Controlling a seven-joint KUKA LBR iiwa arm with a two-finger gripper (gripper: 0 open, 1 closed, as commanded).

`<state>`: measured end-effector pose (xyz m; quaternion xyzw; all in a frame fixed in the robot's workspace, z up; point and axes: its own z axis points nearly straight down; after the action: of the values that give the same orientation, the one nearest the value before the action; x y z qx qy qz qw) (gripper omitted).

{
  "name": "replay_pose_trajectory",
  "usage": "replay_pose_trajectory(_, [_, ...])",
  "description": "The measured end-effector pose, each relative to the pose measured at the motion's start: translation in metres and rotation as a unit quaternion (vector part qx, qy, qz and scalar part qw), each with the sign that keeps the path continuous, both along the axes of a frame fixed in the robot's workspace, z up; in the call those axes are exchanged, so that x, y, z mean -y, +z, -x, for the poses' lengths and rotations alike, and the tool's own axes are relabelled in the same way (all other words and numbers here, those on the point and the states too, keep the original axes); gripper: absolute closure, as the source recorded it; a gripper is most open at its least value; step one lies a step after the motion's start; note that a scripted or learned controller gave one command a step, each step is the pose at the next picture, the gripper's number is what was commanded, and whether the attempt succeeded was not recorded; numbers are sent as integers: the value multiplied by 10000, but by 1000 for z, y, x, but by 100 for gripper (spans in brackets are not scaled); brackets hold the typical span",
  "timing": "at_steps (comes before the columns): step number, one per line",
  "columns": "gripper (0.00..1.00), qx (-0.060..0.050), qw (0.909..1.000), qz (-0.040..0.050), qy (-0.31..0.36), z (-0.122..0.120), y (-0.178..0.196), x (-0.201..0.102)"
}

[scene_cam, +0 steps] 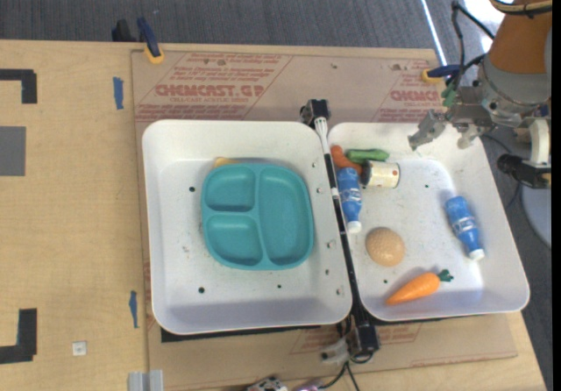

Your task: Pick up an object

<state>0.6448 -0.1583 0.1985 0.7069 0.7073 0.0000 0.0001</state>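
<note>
The gripper (436,131) hangs at the upper right of the frame, over the right bin's (500,231) top rim, fingers apart and holding nothing. In that bin lie two blue bottles (463,225) (350,196), a carrot (415,287), a tan ball (385,245) and a cup (382,174). A teal tray (258,215) sits in the left bin (166,231).

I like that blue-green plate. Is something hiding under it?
Yes. A small yellow-orange bit peeks out at the far edge of the teal divided plate, in the left bin. The plate covers the rest, so what it is cannot be told.
</note>
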Motion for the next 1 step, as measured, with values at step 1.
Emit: replay_pose_trajectory(1, [0,-21,10000,-35,-44,72,-59,62])
